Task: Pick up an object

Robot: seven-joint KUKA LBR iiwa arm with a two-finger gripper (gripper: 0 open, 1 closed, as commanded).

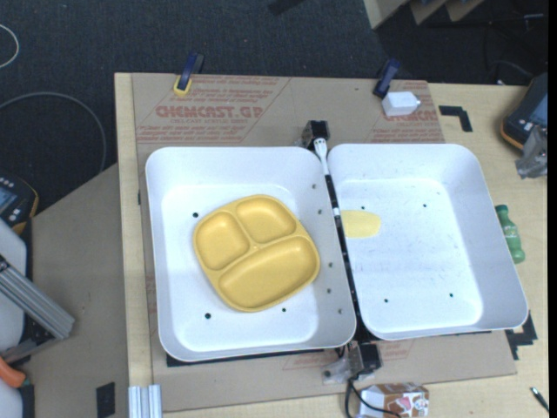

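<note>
Tray (256,252) yellow, three compartments — left bin (165,233); small yellow piece (360,225) — right bin (452,233).

Cut off at the right edge: a grey and orange device (528,127), only its left part visible. Cut off at the left edge: a dark box (15,200) with a yellow rim, and a grey bar (35,300) running out of the picture. Cropped at the bottom: a small brown and white packet (402,401) and a ribbed metal piece (144,401). Too small to read: the marks on the green tag (510,232) beside the right bin (487,200). Half hidden under the bins' meeting rims: the black clamp (317,135).
</note>
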